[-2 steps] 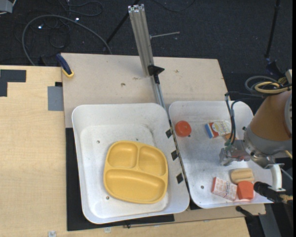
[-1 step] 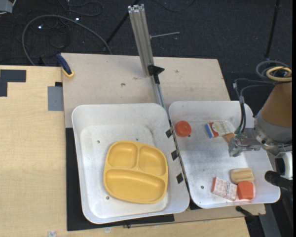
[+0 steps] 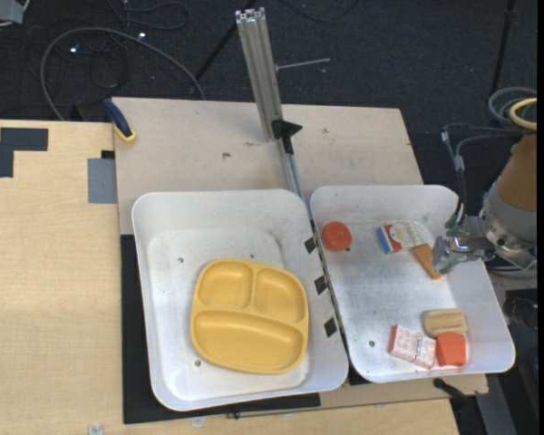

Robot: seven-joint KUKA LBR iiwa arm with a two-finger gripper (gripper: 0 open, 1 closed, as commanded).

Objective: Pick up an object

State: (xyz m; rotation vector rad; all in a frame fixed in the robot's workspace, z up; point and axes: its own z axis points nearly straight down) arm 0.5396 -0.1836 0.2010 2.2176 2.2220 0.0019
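From the overhead camera you see two white bins side by side on the bench: the left bin [image 3: 163,243] carries a yellow divided tray [image 3: 250,315] lying flat near its middle, and the right bin [image 3: 381,279] carries the loose items. At the right bin's far-left corner sits a small orange-red ball [image 3: 336,236]. Right of it, near the far wall, lies a small carton [image 3: 401,236] printed in blue, red and white. Touching that carton's right end is a slim orange-brown piece [image 3: 426,261], tilted toward the near right. In the near-right corner you find a tan block [image 3: 444,321], an orange-red cube [image 3: 451,350] just in front of it, and a pink-and-white packet [image 3: 411,345] lying beside the cube on its left. The arm [image 3: 517,198] enters at the right edge, and the gripper [image 3: 449,254] sits low at the right bin's right rim, directly against the orange-brown piece. You cannot tell from this angle how the hand is set, or whether it has hold of that piece; the metal parts overlap it and blur together. The remaining items lie apart from the gripper.
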